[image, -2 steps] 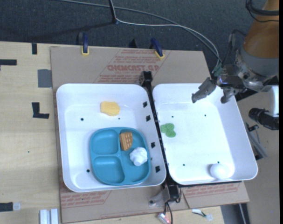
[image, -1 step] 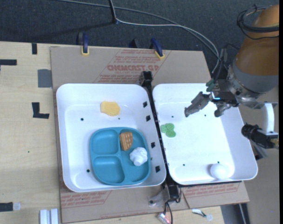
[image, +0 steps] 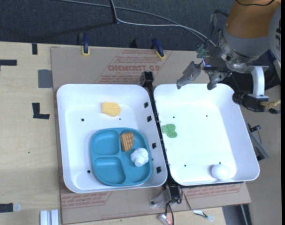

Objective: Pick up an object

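Cardboard sheeting [image: 128, 67] covered the surface beneath two shallow white bins, pinned at its far edge by two blue-and-yellow clamps [image: 86, 45], with a thin cable [image: 115, 13] looping over the dark floor beyond. Using the left bin [image: 69, 125] as the landmark: inside it, toward its near side, lay a blue divided tray [image: 102, 165]. A small brown waffle-like piece [image: 127, 140] sat in the tray's far right compartment, and a crumpled white object [image: 140, 157] rested just beside it on the tray's right part, though which compartment it sat in could not be told. Beyond the tray, on the bin's bare floor, lay a yellow object [image: 111, 108], apart from the tray.

Touching the left bin along its right wall stood the right bin [image: 236, 125]. A green object [image: 169, 131] lay on its floor near the shared wall. A white ball-like object [image: 221, 171] sat in its near right corner, well apart from the green one.

The gripper [image: 196, 80] hung above the far rim of the right bin, its jaws spread apart with nothing between them. The grey arm with its orange band [image: 248, 13] rose behind it toward the upper right.
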### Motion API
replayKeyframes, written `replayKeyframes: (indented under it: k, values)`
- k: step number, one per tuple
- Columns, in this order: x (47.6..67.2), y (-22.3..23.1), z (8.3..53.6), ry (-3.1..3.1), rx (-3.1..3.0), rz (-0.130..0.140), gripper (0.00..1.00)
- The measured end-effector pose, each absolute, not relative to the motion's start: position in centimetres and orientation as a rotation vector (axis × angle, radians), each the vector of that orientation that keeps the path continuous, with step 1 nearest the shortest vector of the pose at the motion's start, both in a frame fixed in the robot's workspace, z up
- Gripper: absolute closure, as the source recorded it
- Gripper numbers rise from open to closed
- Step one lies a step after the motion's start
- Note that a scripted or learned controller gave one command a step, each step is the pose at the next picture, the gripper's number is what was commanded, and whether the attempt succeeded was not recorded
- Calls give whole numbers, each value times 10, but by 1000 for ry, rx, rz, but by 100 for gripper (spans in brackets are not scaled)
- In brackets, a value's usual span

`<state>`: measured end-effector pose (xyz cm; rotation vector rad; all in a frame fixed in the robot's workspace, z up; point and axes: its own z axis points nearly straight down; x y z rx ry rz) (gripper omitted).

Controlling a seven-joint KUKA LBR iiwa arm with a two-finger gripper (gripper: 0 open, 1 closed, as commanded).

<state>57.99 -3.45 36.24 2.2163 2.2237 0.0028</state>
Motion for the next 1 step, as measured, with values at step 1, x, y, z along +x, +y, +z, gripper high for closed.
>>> replayKeyframes:
  k: [1]
  values:
    - [490,4,278,2227,2222,-7,0]
